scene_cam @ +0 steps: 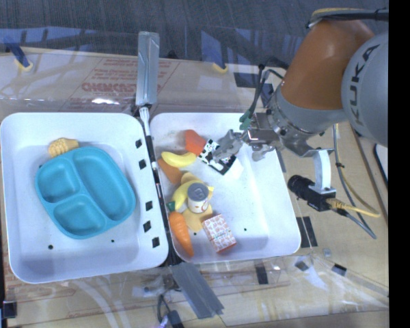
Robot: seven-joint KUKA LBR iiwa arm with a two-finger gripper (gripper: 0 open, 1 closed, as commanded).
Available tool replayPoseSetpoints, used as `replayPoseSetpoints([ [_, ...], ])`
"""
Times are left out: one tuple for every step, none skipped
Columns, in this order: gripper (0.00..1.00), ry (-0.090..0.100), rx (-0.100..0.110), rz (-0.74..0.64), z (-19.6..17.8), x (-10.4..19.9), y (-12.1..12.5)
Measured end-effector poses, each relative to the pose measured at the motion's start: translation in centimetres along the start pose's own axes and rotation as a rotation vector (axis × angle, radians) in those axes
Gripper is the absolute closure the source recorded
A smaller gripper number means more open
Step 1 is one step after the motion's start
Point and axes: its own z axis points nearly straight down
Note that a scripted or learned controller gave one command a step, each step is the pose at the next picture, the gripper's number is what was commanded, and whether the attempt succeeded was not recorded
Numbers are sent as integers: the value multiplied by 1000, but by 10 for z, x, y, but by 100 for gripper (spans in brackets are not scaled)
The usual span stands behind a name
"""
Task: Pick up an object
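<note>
The right bin [260, 203] holds several toys along its left side: a yellow banana [178, 160], an orange piece [193, 141], a small jar with a white lid [198, 197], a carrot [180, 232] and a red patterned box [219, 233]. A small black-and-white object [208, 152] lies just right of the banana. My gripper [231, 149] hangs low over the bin's upper middle, right beside the black-and-white object. I cannot tell whether it touches it.
The left bin [20, 251] carries a blue divided tray [85, 191] and a yellow corn-like toy [63, 145] at its upper left. A grey bar [147, 67] stands at the back between the bins. Cables [348, 207] trail to the right of the right bin.
</note>
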Motion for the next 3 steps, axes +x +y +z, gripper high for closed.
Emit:
replayPoseSetpoints([
  [0, 1, 9, 49, 124, -31, -19],
  [0, -3, -35, 70, 160, -16, -19],
  [0, 1, -31, 192, 165, -33, 60],
])
